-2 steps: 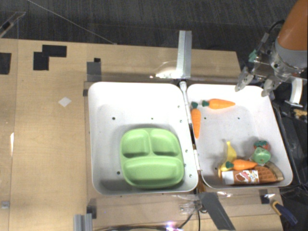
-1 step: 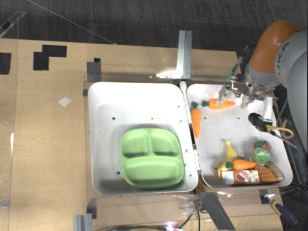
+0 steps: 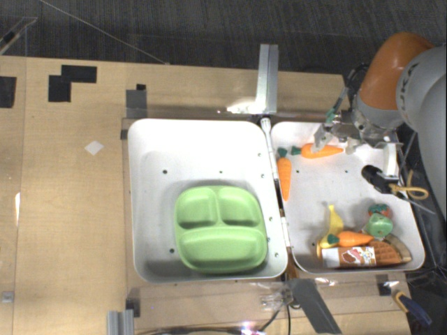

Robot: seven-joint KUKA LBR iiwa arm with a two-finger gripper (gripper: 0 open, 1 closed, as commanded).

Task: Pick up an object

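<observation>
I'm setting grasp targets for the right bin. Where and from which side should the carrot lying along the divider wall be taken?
Grip the carrot at its thick upper end near the green top, coming straight down. It lies lengthwise close beside the bin wall, so pinching across its width looks tight on the wall side; the open bin floor to its right probably gives the gripper more room.

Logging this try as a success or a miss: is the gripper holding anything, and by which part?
Cannot be told. The gripper sits at the orange carrot near the right bin's far wall, touching or just above it.
</observation>
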